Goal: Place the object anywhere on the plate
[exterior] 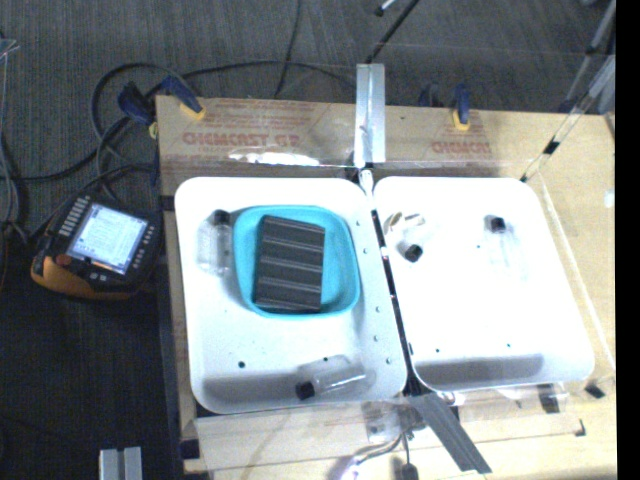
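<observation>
**Dark block lies on the blue plate**

The desk [590, 148] carries two white bins side by side. In the left bin [290, 348] a blue plate [342, 268] sits near the middle. A dark ribbed block [290, 263] lies flat on the plate, inside its rim. I judge that this block is the object of the task, so the placing seems done.

A clear bottle [213, 240] lies just beside the plate's left edge, and a second bottle [328, 378] lies at the bin's near wall. The right bin [480, 308] has two small dark pieces [410, 251], perhaps caps; they are too small to name.

I cannot tell the state of the hand. To finish well, it should go straight up and away, so that nothing pushes the block or the plate.
</observation>
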You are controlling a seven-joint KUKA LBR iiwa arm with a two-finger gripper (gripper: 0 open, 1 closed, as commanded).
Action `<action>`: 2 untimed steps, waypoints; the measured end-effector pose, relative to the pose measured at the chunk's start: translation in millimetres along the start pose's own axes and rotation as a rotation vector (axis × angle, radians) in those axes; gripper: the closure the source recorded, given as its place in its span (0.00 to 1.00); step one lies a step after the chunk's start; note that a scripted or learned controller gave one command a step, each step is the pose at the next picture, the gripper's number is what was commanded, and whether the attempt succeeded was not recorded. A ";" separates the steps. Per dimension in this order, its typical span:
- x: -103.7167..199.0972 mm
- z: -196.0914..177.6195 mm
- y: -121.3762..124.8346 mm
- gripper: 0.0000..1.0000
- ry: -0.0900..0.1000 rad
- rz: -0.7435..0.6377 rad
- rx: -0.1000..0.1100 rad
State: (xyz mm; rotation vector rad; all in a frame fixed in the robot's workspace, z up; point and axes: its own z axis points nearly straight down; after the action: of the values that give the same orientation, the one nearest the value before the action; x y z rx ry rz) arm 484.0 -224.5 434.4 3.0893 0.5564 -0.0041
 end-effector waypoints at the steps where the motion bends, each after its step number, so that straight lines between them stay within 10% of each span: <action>1: 0.3 151.1 -1.6 0.00 -0.001 0.042 0.005; 2: 0.3 151.2 -1.6 0.00 -0.001 0.042 0.004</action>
State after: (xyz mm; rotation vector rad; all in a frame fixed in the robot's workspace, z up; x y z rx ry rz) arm 483.4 -223.3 283.3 3.1044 0.4920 -0.0070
